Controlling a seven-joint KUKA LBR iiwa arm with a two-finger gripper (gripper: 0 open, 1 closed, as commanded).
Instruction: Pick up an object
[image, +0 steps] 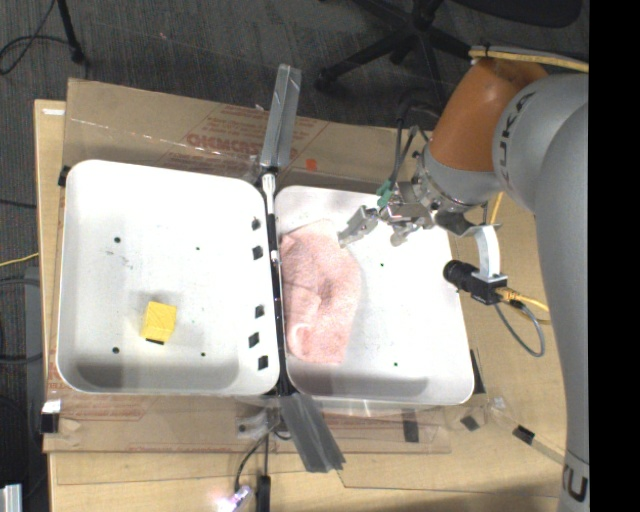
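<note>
A crumpled pink cloth (320, 295) lies along the left side of the right bin (430, 330). A small yellow block (159, 322) rests in the lower part of the left bin (150, 200). My gripper (378, 230) hangs over the upper part of the right bin, just right of the cloth's top end. It is open, its fingers spread apart with nothing between them. One fingertip (352, 229) is close to the cloth's upper edge; whether it touches I cannot tell.
A grey divider bar (272, 200) runs between the two bins. A black cable plug (470, 280) hangs off the arm over the right bin's right side. The bins sit on cardboard (180, 120) on the bench.
</note>
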